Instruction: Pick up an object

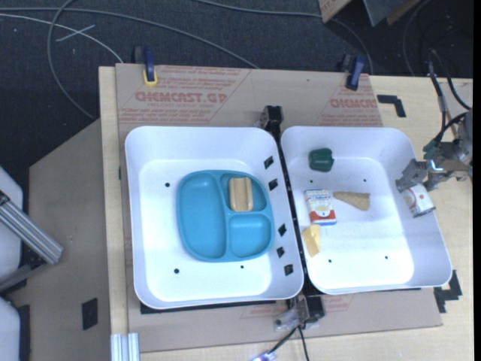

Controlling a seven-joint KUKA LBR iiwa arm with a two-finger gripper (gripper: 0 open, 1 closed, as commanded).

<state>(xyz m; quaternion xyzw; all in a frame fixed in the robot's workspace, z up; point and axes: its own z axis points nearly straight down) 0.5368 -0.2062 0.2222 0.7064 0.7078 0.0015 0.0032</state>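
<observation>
White plastic forms two shallow bins on the counter (188, 89). The left bin (150, 262) holds a blue divided plate (203, 220) with a tan block (240, 193) in its upper-right compartment. The right bin (421, 262) holds a green block (322, 159), a red-and-white carton (322, 207), a tan wedge (353, 199) and a yellow piece (311, 240). The hand (418, 190) sits at that bin's right rim, closed on a small red-and-white can (419, 200).

Your gripper (418, 189) was a small grey metal assembly with blocky, angular parts and darker joints. One finger (419, 200) ended in a white tip marked with red. Thin black cables (442, 104) looped above it, and a teal spot showed near its top.
</observation>
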